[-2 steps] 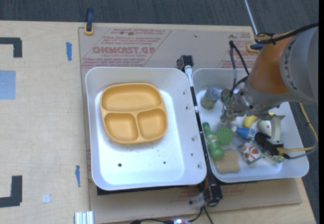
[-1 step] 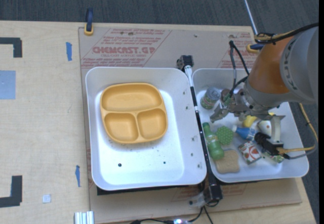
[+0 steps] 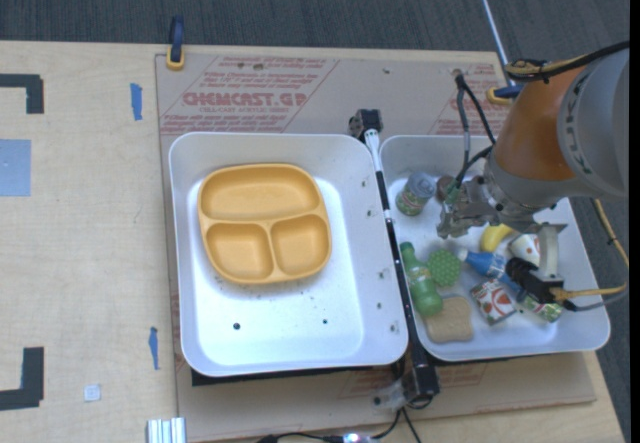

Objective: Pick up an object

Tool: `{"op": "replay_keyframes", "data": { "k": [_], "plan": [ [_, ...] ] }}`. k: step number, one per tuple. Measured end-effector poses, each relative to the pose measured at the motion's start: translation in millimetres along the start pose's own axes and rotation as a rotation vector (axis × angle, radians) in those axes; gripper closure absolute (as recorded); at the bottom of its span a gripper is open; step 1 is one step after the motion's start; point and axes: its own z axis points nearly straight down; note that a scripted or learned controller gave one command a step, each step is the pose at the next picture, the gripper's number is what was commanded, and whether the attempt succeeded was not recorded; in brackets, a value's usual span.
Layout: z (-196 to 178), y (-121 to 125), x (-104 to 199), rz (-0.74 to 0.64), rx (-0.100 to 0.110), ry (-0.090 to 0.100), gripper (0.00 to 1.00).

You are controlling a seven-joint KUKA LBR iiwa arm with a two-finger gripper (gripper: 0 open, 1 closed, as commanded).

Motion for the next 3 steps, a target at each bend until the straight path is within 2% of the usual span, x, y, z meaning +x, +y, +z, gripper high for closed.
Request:
{"op": "replay_keyframes", "data": {
  "k": [1, 2, 3],
  "plan": [
    [0, 0, 0, 0.000, 0.000, 0.000, 0.00],
    [21, -33, -1, 0.000, 0.004, 0.001, 0.00],
    [10, -31, -2, 0.000, -0.002, 0.000, 1.00]
  ]
}}
